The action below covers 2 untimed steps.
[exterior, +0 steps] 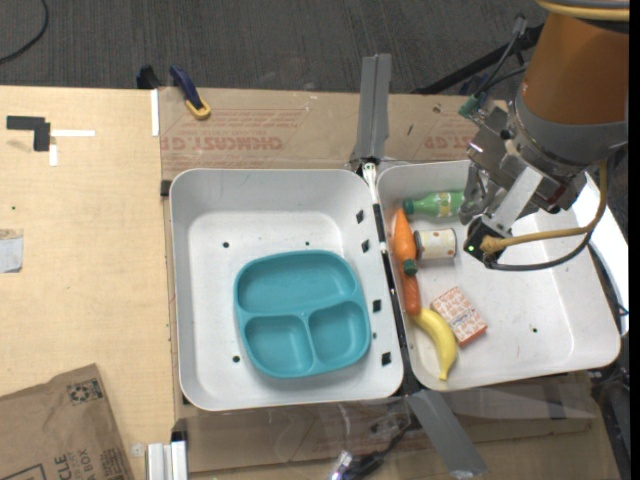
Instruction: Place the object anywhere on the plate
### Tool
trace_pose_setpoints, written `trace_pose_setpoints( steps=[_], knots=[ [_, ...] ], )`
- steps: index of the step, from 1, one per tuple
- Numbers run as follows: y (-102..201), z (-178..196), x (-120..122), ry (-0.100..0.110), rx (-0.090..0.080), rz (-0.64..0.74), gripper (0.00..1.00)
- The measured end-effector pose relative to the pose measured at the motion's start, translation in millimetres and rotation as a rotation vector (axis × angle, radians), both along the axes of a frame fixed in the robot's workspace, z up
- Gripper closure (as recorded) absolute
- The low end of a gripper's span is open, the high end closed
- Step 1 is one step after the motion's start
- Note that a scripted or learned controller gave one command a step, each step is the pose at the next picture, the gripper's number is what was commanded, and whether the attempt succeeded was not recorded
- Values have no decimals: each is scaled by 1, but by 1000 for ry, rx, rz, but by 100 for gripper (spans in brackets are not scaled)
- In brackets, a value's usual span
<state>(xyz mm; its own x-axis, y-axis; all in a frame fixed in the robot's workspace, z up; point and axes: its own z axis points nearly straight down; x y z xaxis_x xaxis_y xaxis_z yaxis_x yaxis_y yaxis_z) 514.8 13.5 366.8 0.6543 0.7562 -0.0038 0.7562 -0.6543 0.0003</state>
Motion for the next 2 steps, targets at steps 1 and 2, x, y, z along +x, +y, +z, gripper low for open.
trace_pose_setpoints(
  steps=[1,2],
  knots=[
    [49,13,-32,2,1,101,100],
    [131,-5,-37,3,0,141,100]
  ],
)
